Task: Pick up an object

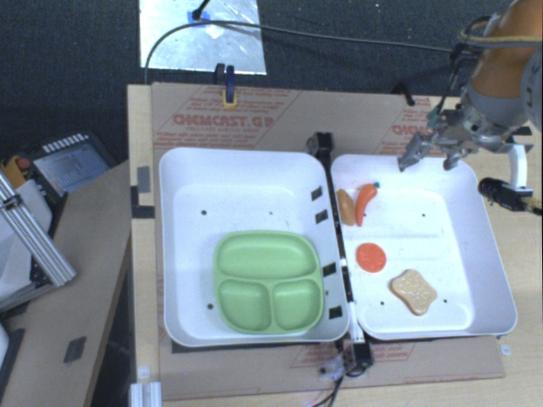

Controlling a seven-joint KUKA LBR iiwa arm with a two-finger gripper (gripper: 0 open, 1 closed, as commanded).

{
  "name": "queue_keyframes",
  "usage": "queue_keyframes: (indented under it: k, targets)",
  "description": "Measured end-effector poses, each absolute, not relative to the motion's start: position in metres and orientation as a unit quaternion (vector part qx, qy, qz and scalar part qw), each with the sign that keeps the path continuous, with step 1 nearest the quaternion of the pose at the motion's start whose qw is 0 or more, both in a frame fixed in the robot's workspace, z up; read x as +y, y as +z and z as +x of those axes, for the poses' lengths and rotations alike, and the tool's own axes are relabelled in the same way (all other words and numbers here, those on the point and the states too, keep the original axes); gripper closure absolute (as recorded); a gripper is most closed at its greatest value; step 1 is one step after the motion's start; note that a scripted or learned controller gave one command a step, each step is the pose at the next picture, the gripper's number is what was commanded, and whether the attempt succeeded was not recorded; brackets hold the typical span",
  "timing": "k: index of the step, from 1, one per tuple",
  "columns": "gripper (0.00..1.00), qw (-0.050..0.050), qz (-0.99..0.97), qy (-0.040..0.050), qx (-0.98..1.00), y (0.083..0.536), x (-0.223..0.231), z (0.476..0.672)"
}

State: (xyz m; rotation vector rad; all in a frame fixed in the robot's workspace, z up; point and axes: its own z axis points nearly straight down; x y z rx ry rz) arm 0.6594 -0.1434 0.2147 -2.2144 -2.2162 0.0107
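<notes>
The gripper [431,155] hangs over the far edge of the right bin [488,227], its two fingers spread apart with nothing between them. Any of the four small things in that bin would serve the task. A carrot [365,202] and a tan sausage-like piece [346,207] lie side by side, touching or nearly so, near the bin's far-left corner, hard against the divider. An orange-red disc [371,257] lies toward the middle of the left edge, and a slice of toast [413,291] sits nearer the front edge, well apart from the rest. All look like play food — most likely light, stiff plastic with a smooth skin, so they should weigh little but may slip or skid if pinched off-centre. The carrot is nearest the gripper and looks like the readiest pick; I would take it across its narrow width at mid-length, though the neighbouring piece crowds one side and a finger could catch it. The disc lies flat and offers little to pinch, whereas the toast — thicker, with open floor around it — is probably the safer hold, gripped across its shorter span. The left bin [182,227] carries a green divided plate [268,282] near its front edge.
</notes>
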Motion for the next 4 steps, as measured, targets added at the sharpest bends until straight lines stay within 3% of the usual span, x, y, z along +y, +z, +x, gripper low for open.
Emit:
queue_keyframes:
  k: [1,4]
  targets:
    - [0.00,-0.001,-0.706,-0.0004,-0.708,0.223,-0.143,0.662]
    - [0.00,0.000,-0.706,0.0002,-0.709,0.083,-0.150,0.666]
